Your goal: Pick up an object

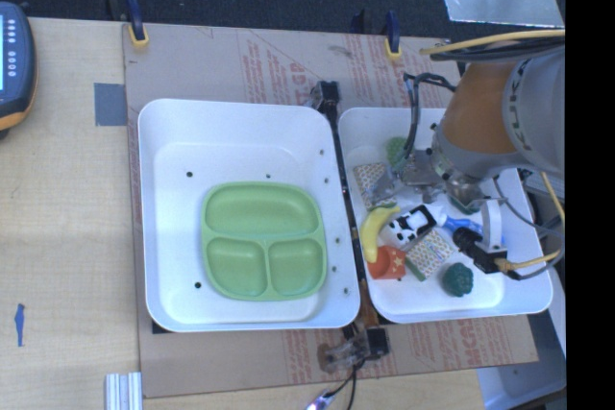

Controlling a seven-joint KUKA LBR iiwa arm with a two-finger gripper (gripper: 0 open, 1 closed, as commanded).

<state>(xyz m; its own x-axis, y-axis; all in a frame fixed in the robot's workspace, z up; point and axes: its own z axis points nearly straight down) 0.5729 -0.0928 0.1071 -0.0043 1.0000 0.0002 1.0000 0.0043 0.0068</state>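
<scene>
The right bin (519,302) holds several small items. A yellow banana (375,229) lies by its left wall, with a red toy (388,263) just below it. A black-and-white toy (413,224), a speckled packet (430,252), a dark green ball (458,278) and a blue piece (462,226) lie toward the middle. A patterned card (369,176) and a light green item (397,149) sit further back. My gripper (413,174) hangs low over the back half of this bin, between the card and the black-and-white toy. The grey wrist and orange band above hide part of it.
The left bin (163,206) holds a green divided plate (262,240). Cables (524,261) trail over the right bin's right side. A dark clamp (328,94) sits where the two bins meet at the back. A blue-and-orange device (13,62) lies at the bench's far left.
</scene>
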